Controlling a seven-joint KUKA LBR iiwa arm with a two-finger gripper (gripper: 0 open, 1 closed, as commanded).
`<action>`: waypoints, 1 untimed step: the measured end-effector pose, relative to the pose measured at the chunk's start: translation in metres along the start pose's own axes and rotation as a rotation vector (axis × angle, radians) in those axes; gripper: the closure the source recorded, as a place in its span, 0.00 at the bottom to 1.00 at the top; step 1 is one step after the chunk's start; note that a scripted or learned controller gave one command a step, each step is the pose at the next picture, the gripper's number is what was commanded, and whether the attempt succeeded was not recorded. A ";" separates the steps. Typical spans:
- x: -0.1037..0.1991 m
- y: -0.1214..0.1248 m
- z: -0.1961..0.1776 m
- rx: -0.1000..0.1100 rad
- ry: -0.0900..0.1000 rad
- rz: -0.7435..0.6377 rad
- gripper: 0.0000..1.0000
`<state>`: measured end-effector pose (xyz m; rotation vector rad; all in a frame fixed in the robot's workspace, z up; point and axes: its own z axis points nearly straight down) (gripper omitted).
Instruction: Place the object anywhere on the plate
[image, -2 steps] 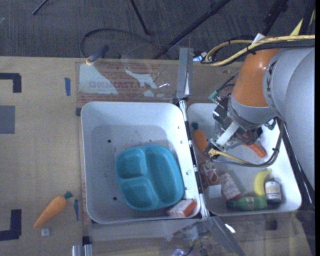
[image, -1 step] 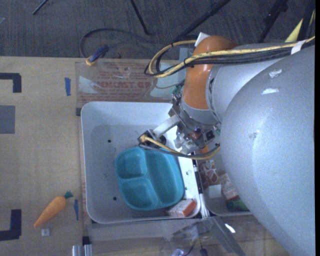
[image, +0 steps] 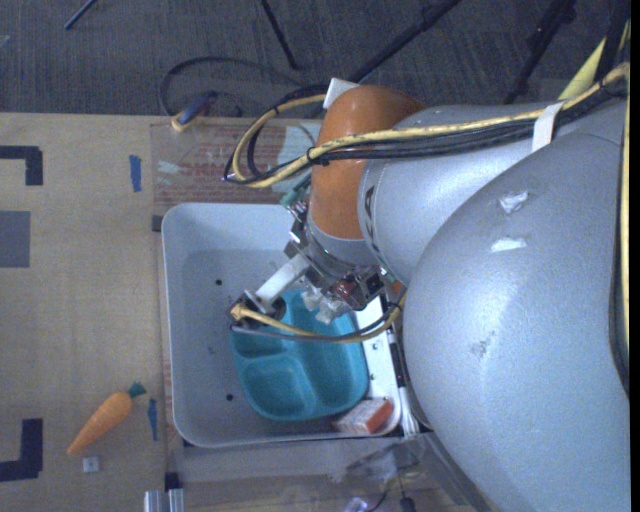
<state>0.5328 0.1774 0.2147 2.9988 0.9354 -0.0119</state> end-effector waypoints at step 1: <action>-0.004 -0.062 0.001 -0.001 0.000 -0.047 1.00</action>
